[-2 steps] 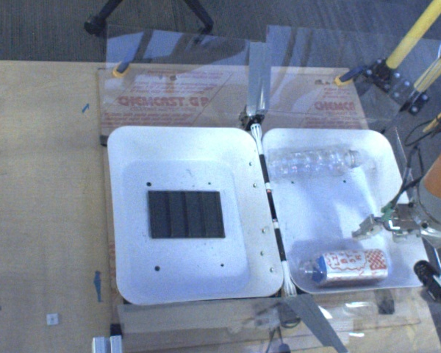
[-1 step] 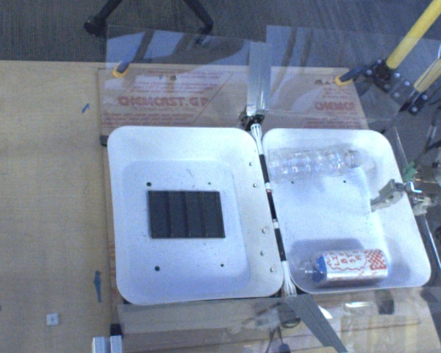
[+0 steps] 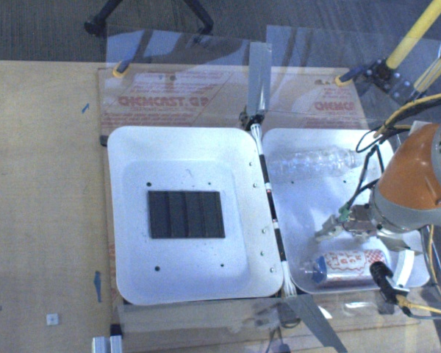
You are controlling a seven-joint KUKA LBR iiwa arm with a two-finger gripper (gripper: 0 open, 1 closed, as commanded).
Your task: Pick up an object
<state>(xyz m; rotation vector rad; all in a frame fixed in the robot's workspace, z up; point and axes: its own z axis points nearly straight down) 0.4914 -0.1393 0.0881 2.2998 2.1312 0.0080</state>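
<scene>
Two shallow white bins are sitting side by side on the bench. The left bin [image 3: 132, 160] is the landmark here; the right bin [image 3: 294, 219] is touching its right wall. Behind the left bin, two clear sheets are standing with reddish printing that is reading roughly "CHEMCAST GP" [image 3: 164, 100]; the second sheet's lettering is too faint to read.

One grey arm with an orange band [image 3: 415, 179] is reaching in over the right bin, partly cut off at the frame's edge. Its gripper [image 3: 336, 226] is hanging low over the right bin's floor; whether the claw is apart or together is something I cannot tell, since it is blurring into the cabling.

One dark ribbed rectangular block [image 3: 186, 214] is lying flat at the middle of the left bin. One clear plastic bottle [image 3: 312, 160] is lying on its side at the back of the right bin, hard to make out against the white. One tube with red and white lettering [image 3: 345, 265], unreadable, is lying along that bin's front wall, just below the gripper.
</scene>
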